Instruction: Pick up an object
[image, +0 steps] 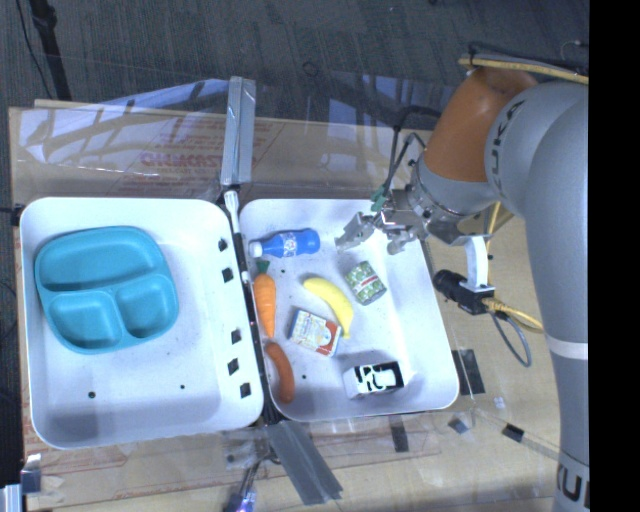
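Camera view: the gripper (372, 229) hangs over the upper right part of the right bin (432, 345), its fingers spread apart with nothing between them, just above the small green packet (365, 281). In the same bin lie a blue bottle (287, 243) on its side near the upper left corner, a banana (330, 300) at the middle, a carrot (264, 303) and a sausage (280, 371) along the left wall, a red and white carton (314, 331) below the banana, and a black and white carton (374, 378) toward the lower right. The left bin (120, 395) holds a blue divided tray (105, 287) in its upper left part.
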